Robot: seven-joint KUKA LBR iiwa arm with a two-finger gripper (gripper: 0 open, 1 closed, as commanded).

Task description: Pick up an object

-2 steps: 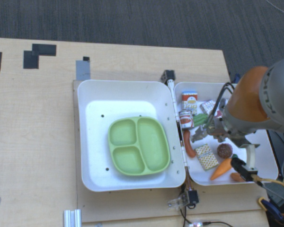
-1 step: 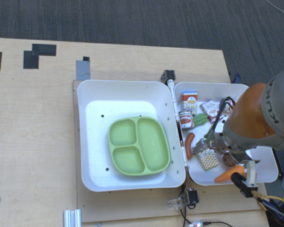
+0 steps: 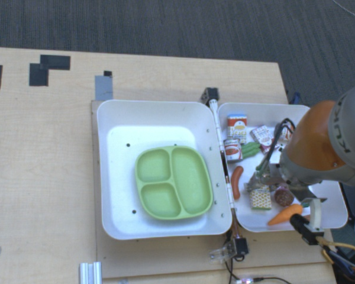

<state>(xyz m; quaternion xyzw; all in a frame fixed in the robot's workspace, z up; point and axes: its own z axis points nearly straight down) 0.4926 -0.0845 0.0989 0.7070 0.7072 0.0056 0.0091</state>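
My gripper (image 3: 261, 181) hangs low in the right bin (image 3: 337, 213), just above a yellow packet (image 3: 261, 199) beside the sausage (image 3: 236, 182); whether it's open, I cannot tell

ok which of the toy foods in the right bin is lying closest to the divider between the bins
The red sausage. It lies lengthwise just beside the divider, left of the yellow cracker. The orange carrot lies further right, near the bin's front edge.
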